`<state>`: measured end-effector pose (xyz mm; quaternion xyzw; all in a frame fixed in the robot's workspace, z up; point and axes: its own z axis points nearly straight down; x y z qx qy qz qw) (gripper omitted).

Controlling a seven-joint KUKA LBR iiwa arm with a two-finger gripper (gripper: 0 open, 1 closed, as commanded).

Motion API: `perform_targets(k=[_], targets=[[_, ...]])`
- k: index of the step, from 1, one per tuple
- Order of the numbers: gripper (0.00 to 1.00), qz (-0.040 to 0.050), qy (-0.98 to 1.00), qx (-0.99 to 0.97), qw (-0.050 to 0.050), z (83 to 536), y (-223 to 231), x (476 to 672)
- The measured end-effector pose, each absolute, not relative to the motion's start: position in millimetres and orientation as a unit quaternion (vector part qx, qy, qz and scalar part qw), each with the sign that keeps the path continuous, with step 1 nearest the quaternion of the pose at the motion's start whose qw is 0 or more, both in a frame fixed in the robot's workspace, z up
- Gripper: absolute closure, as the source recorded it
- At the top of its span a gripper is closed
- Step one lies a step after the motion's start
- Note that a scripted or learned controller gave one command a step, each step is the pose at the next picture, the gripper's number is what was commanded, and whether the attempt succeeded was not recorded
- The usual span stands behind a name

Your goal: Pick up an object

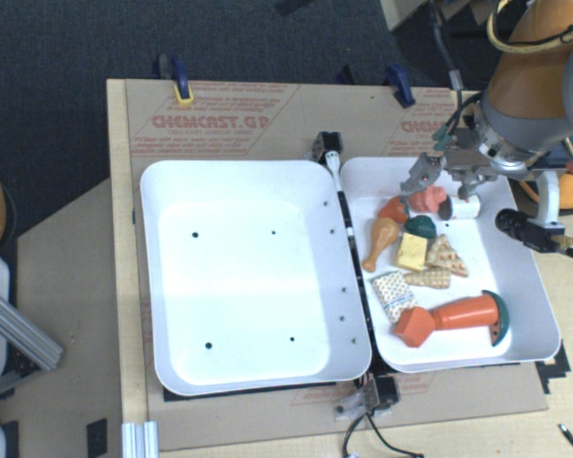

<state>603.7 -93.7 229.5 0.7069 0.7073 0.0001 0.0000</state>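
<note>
Pink lump (428, 199) sits at the top of the right bin (530, 303), and the gripper (446, 180) is right over it, fingers spread to either side, nothing clamped between them as far as I can see. Arm (530, 74) comes in from the upper right.

Likely target is the pink lump, but it's crowded:
- orange drumstick-shaped toy (386, 235) touches it on the left side
- dark green piece (421, 226) sits just below it
- small white cylinder (464, 208) just to its right, near the right-hand finger

Risks as I read them:
- Finger lands on the drumstick or white cylinder instead of beside the lump, so it pushes things around rather than closing on one.
- Closing catches two items at once; one drops on the lift.
- Lump looks rounded and small; a grasp off-centre could squeeze it out sideways.
- Target is near the bin's back wall, so little room for the far finger; possible contact with the rim.

Rest of the pile (yellow block (413, 251), cracker-like pieces (445, 258), patterned packet (394, 296), big orange tool with green end (454, 317)) lies well below and shouldn't interfere. Left bin (172, 284) holds nothing I can make out. Both bins sit on the cardboard-covered worktop (220, 117).
</note>
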Motion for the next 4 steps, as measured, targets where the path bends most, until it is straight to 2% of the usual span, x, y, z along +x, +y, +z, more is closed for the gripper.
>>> perform_targets(k=[1,2,3,4], targets=[[0.00,-0.0019,0.707,0.707,-0.002,78,-106,623.1],[0.00,-0.0013,0.707,0.708,-0.002,85,-96,584.4],[1.00,0.0002,0.707,0.708,0.000,95,-96,586.6],[1.00,0.0052,0.710,0.704,0.005,192,-23,639.4]])
